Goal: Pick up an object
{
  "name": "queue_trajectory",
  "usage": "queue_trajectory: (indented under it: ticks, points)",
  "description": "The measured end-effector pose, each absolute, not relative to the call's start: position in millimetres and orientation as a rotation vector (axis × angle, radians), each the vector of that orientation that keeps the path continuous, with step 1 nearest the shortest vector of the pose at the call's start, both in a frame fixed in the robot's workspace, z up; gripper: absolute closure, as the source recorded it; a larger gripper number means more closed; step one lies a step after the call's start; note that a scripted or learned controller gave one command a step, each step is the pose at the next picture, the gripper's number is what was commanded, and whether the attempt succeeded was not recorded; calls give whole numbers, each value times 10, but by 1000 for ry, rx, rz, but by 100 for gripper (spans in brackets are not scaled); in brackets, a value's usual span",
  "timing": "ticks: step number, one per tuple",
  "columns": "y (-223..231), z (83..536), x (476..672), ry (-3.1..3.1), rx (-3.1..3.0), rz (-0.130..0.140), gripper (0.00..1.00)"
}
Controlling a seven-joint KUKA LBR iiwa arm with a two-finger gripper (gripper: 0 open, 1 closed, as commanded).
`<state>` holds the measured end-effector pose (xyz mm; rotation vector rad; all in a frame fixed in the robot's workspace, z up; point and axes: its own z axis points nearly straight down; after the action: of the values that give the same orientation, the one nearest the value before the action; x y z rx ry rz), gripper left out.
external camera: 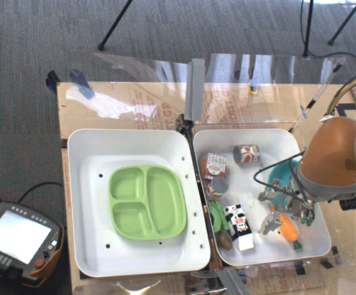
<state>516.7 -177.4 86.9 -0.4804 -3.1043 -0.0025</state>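
My gripper [286, 217] is low in the right bin [270, 135], near its front right corner, and stands open. An orange toy carrot with a green tip [290, 231] lies on the bin floor right under it, between the spread fingers and not lifted. A teal object [281, 176] sits just behind the gripper, partly hidden by the wrist. Further left in the same bin are a small can [247, 155], a red-and-white carton [215, 165], a dark round tin [218, 186], a green toy [216, 217], a black-and-white cow-patterned box [238, 225] and a brown piece [225, 241].
The left bin [86, 146] holds a green divided plate [147, 201]. The arm's orange band [331, 155] hangs over the right bin's right wall. A clear panel [251, 72] stands behind the bins. A pendant with a screen [18, 238] lies on the floor at left.
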Motion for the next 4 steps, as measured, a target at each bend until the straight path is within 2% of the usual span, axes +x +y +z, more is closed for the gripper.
queue_trajectory:
  ticks: [1, 2, 3, 4]
  points:
    - [-1768, 965, 5174, -3105, -477, -4, 100]
    - [-2097, 875, 5453, -3019, -871, -1, 100]
    - [-2092, 878, 5457, -3020, -870, -2, 0]
    - [-2083, 986, 5476, -3025, -865, -3, 100]
